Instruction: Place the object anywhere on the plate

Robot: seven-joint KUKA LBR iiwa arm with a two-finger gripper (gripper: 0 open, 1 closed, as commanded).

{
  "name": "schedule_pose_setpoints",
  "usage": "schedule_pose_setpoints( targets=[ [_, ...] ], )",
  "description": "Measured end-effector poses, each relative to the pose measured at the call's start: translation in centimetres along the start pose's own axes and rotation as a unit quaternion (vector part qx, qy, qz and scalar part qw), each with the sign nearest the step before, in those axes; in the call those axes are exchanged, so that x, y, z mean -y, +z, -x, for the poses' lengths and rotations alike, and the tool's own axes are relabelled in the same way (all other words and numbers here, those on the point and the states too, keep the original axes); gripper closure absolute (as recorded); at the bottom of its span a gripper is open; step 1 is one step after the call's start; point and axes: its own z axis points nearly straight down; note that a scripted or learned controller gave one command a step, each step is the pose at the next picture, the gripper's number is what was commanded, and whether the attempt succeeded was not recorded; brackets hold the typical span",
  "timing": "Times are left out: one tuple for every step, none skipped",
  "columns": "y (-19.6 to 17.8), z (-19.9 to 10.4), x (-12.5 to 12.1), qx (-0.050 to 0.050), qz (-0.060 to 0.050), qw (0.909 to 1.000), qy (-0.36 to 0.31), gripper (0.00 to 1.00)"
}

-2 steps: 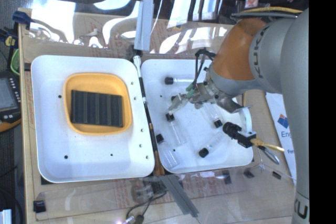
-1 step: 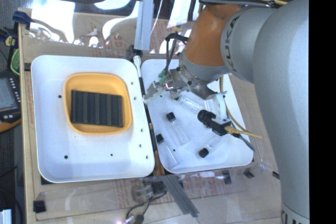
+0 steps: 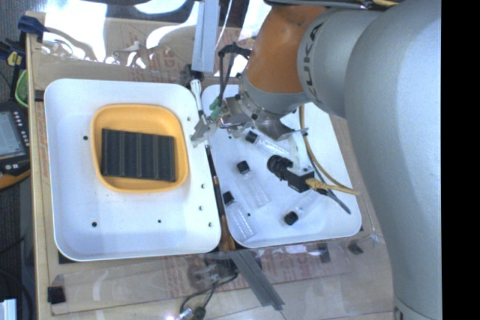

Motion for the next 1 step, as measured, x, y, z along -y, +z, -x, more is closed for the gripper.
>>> schedule_pose_setpoints(
  targets=[
    [-1.95, 2.91, -7.55, -0.001, 0.000, 1.0000, 0.008, 0.00]
  ],
)
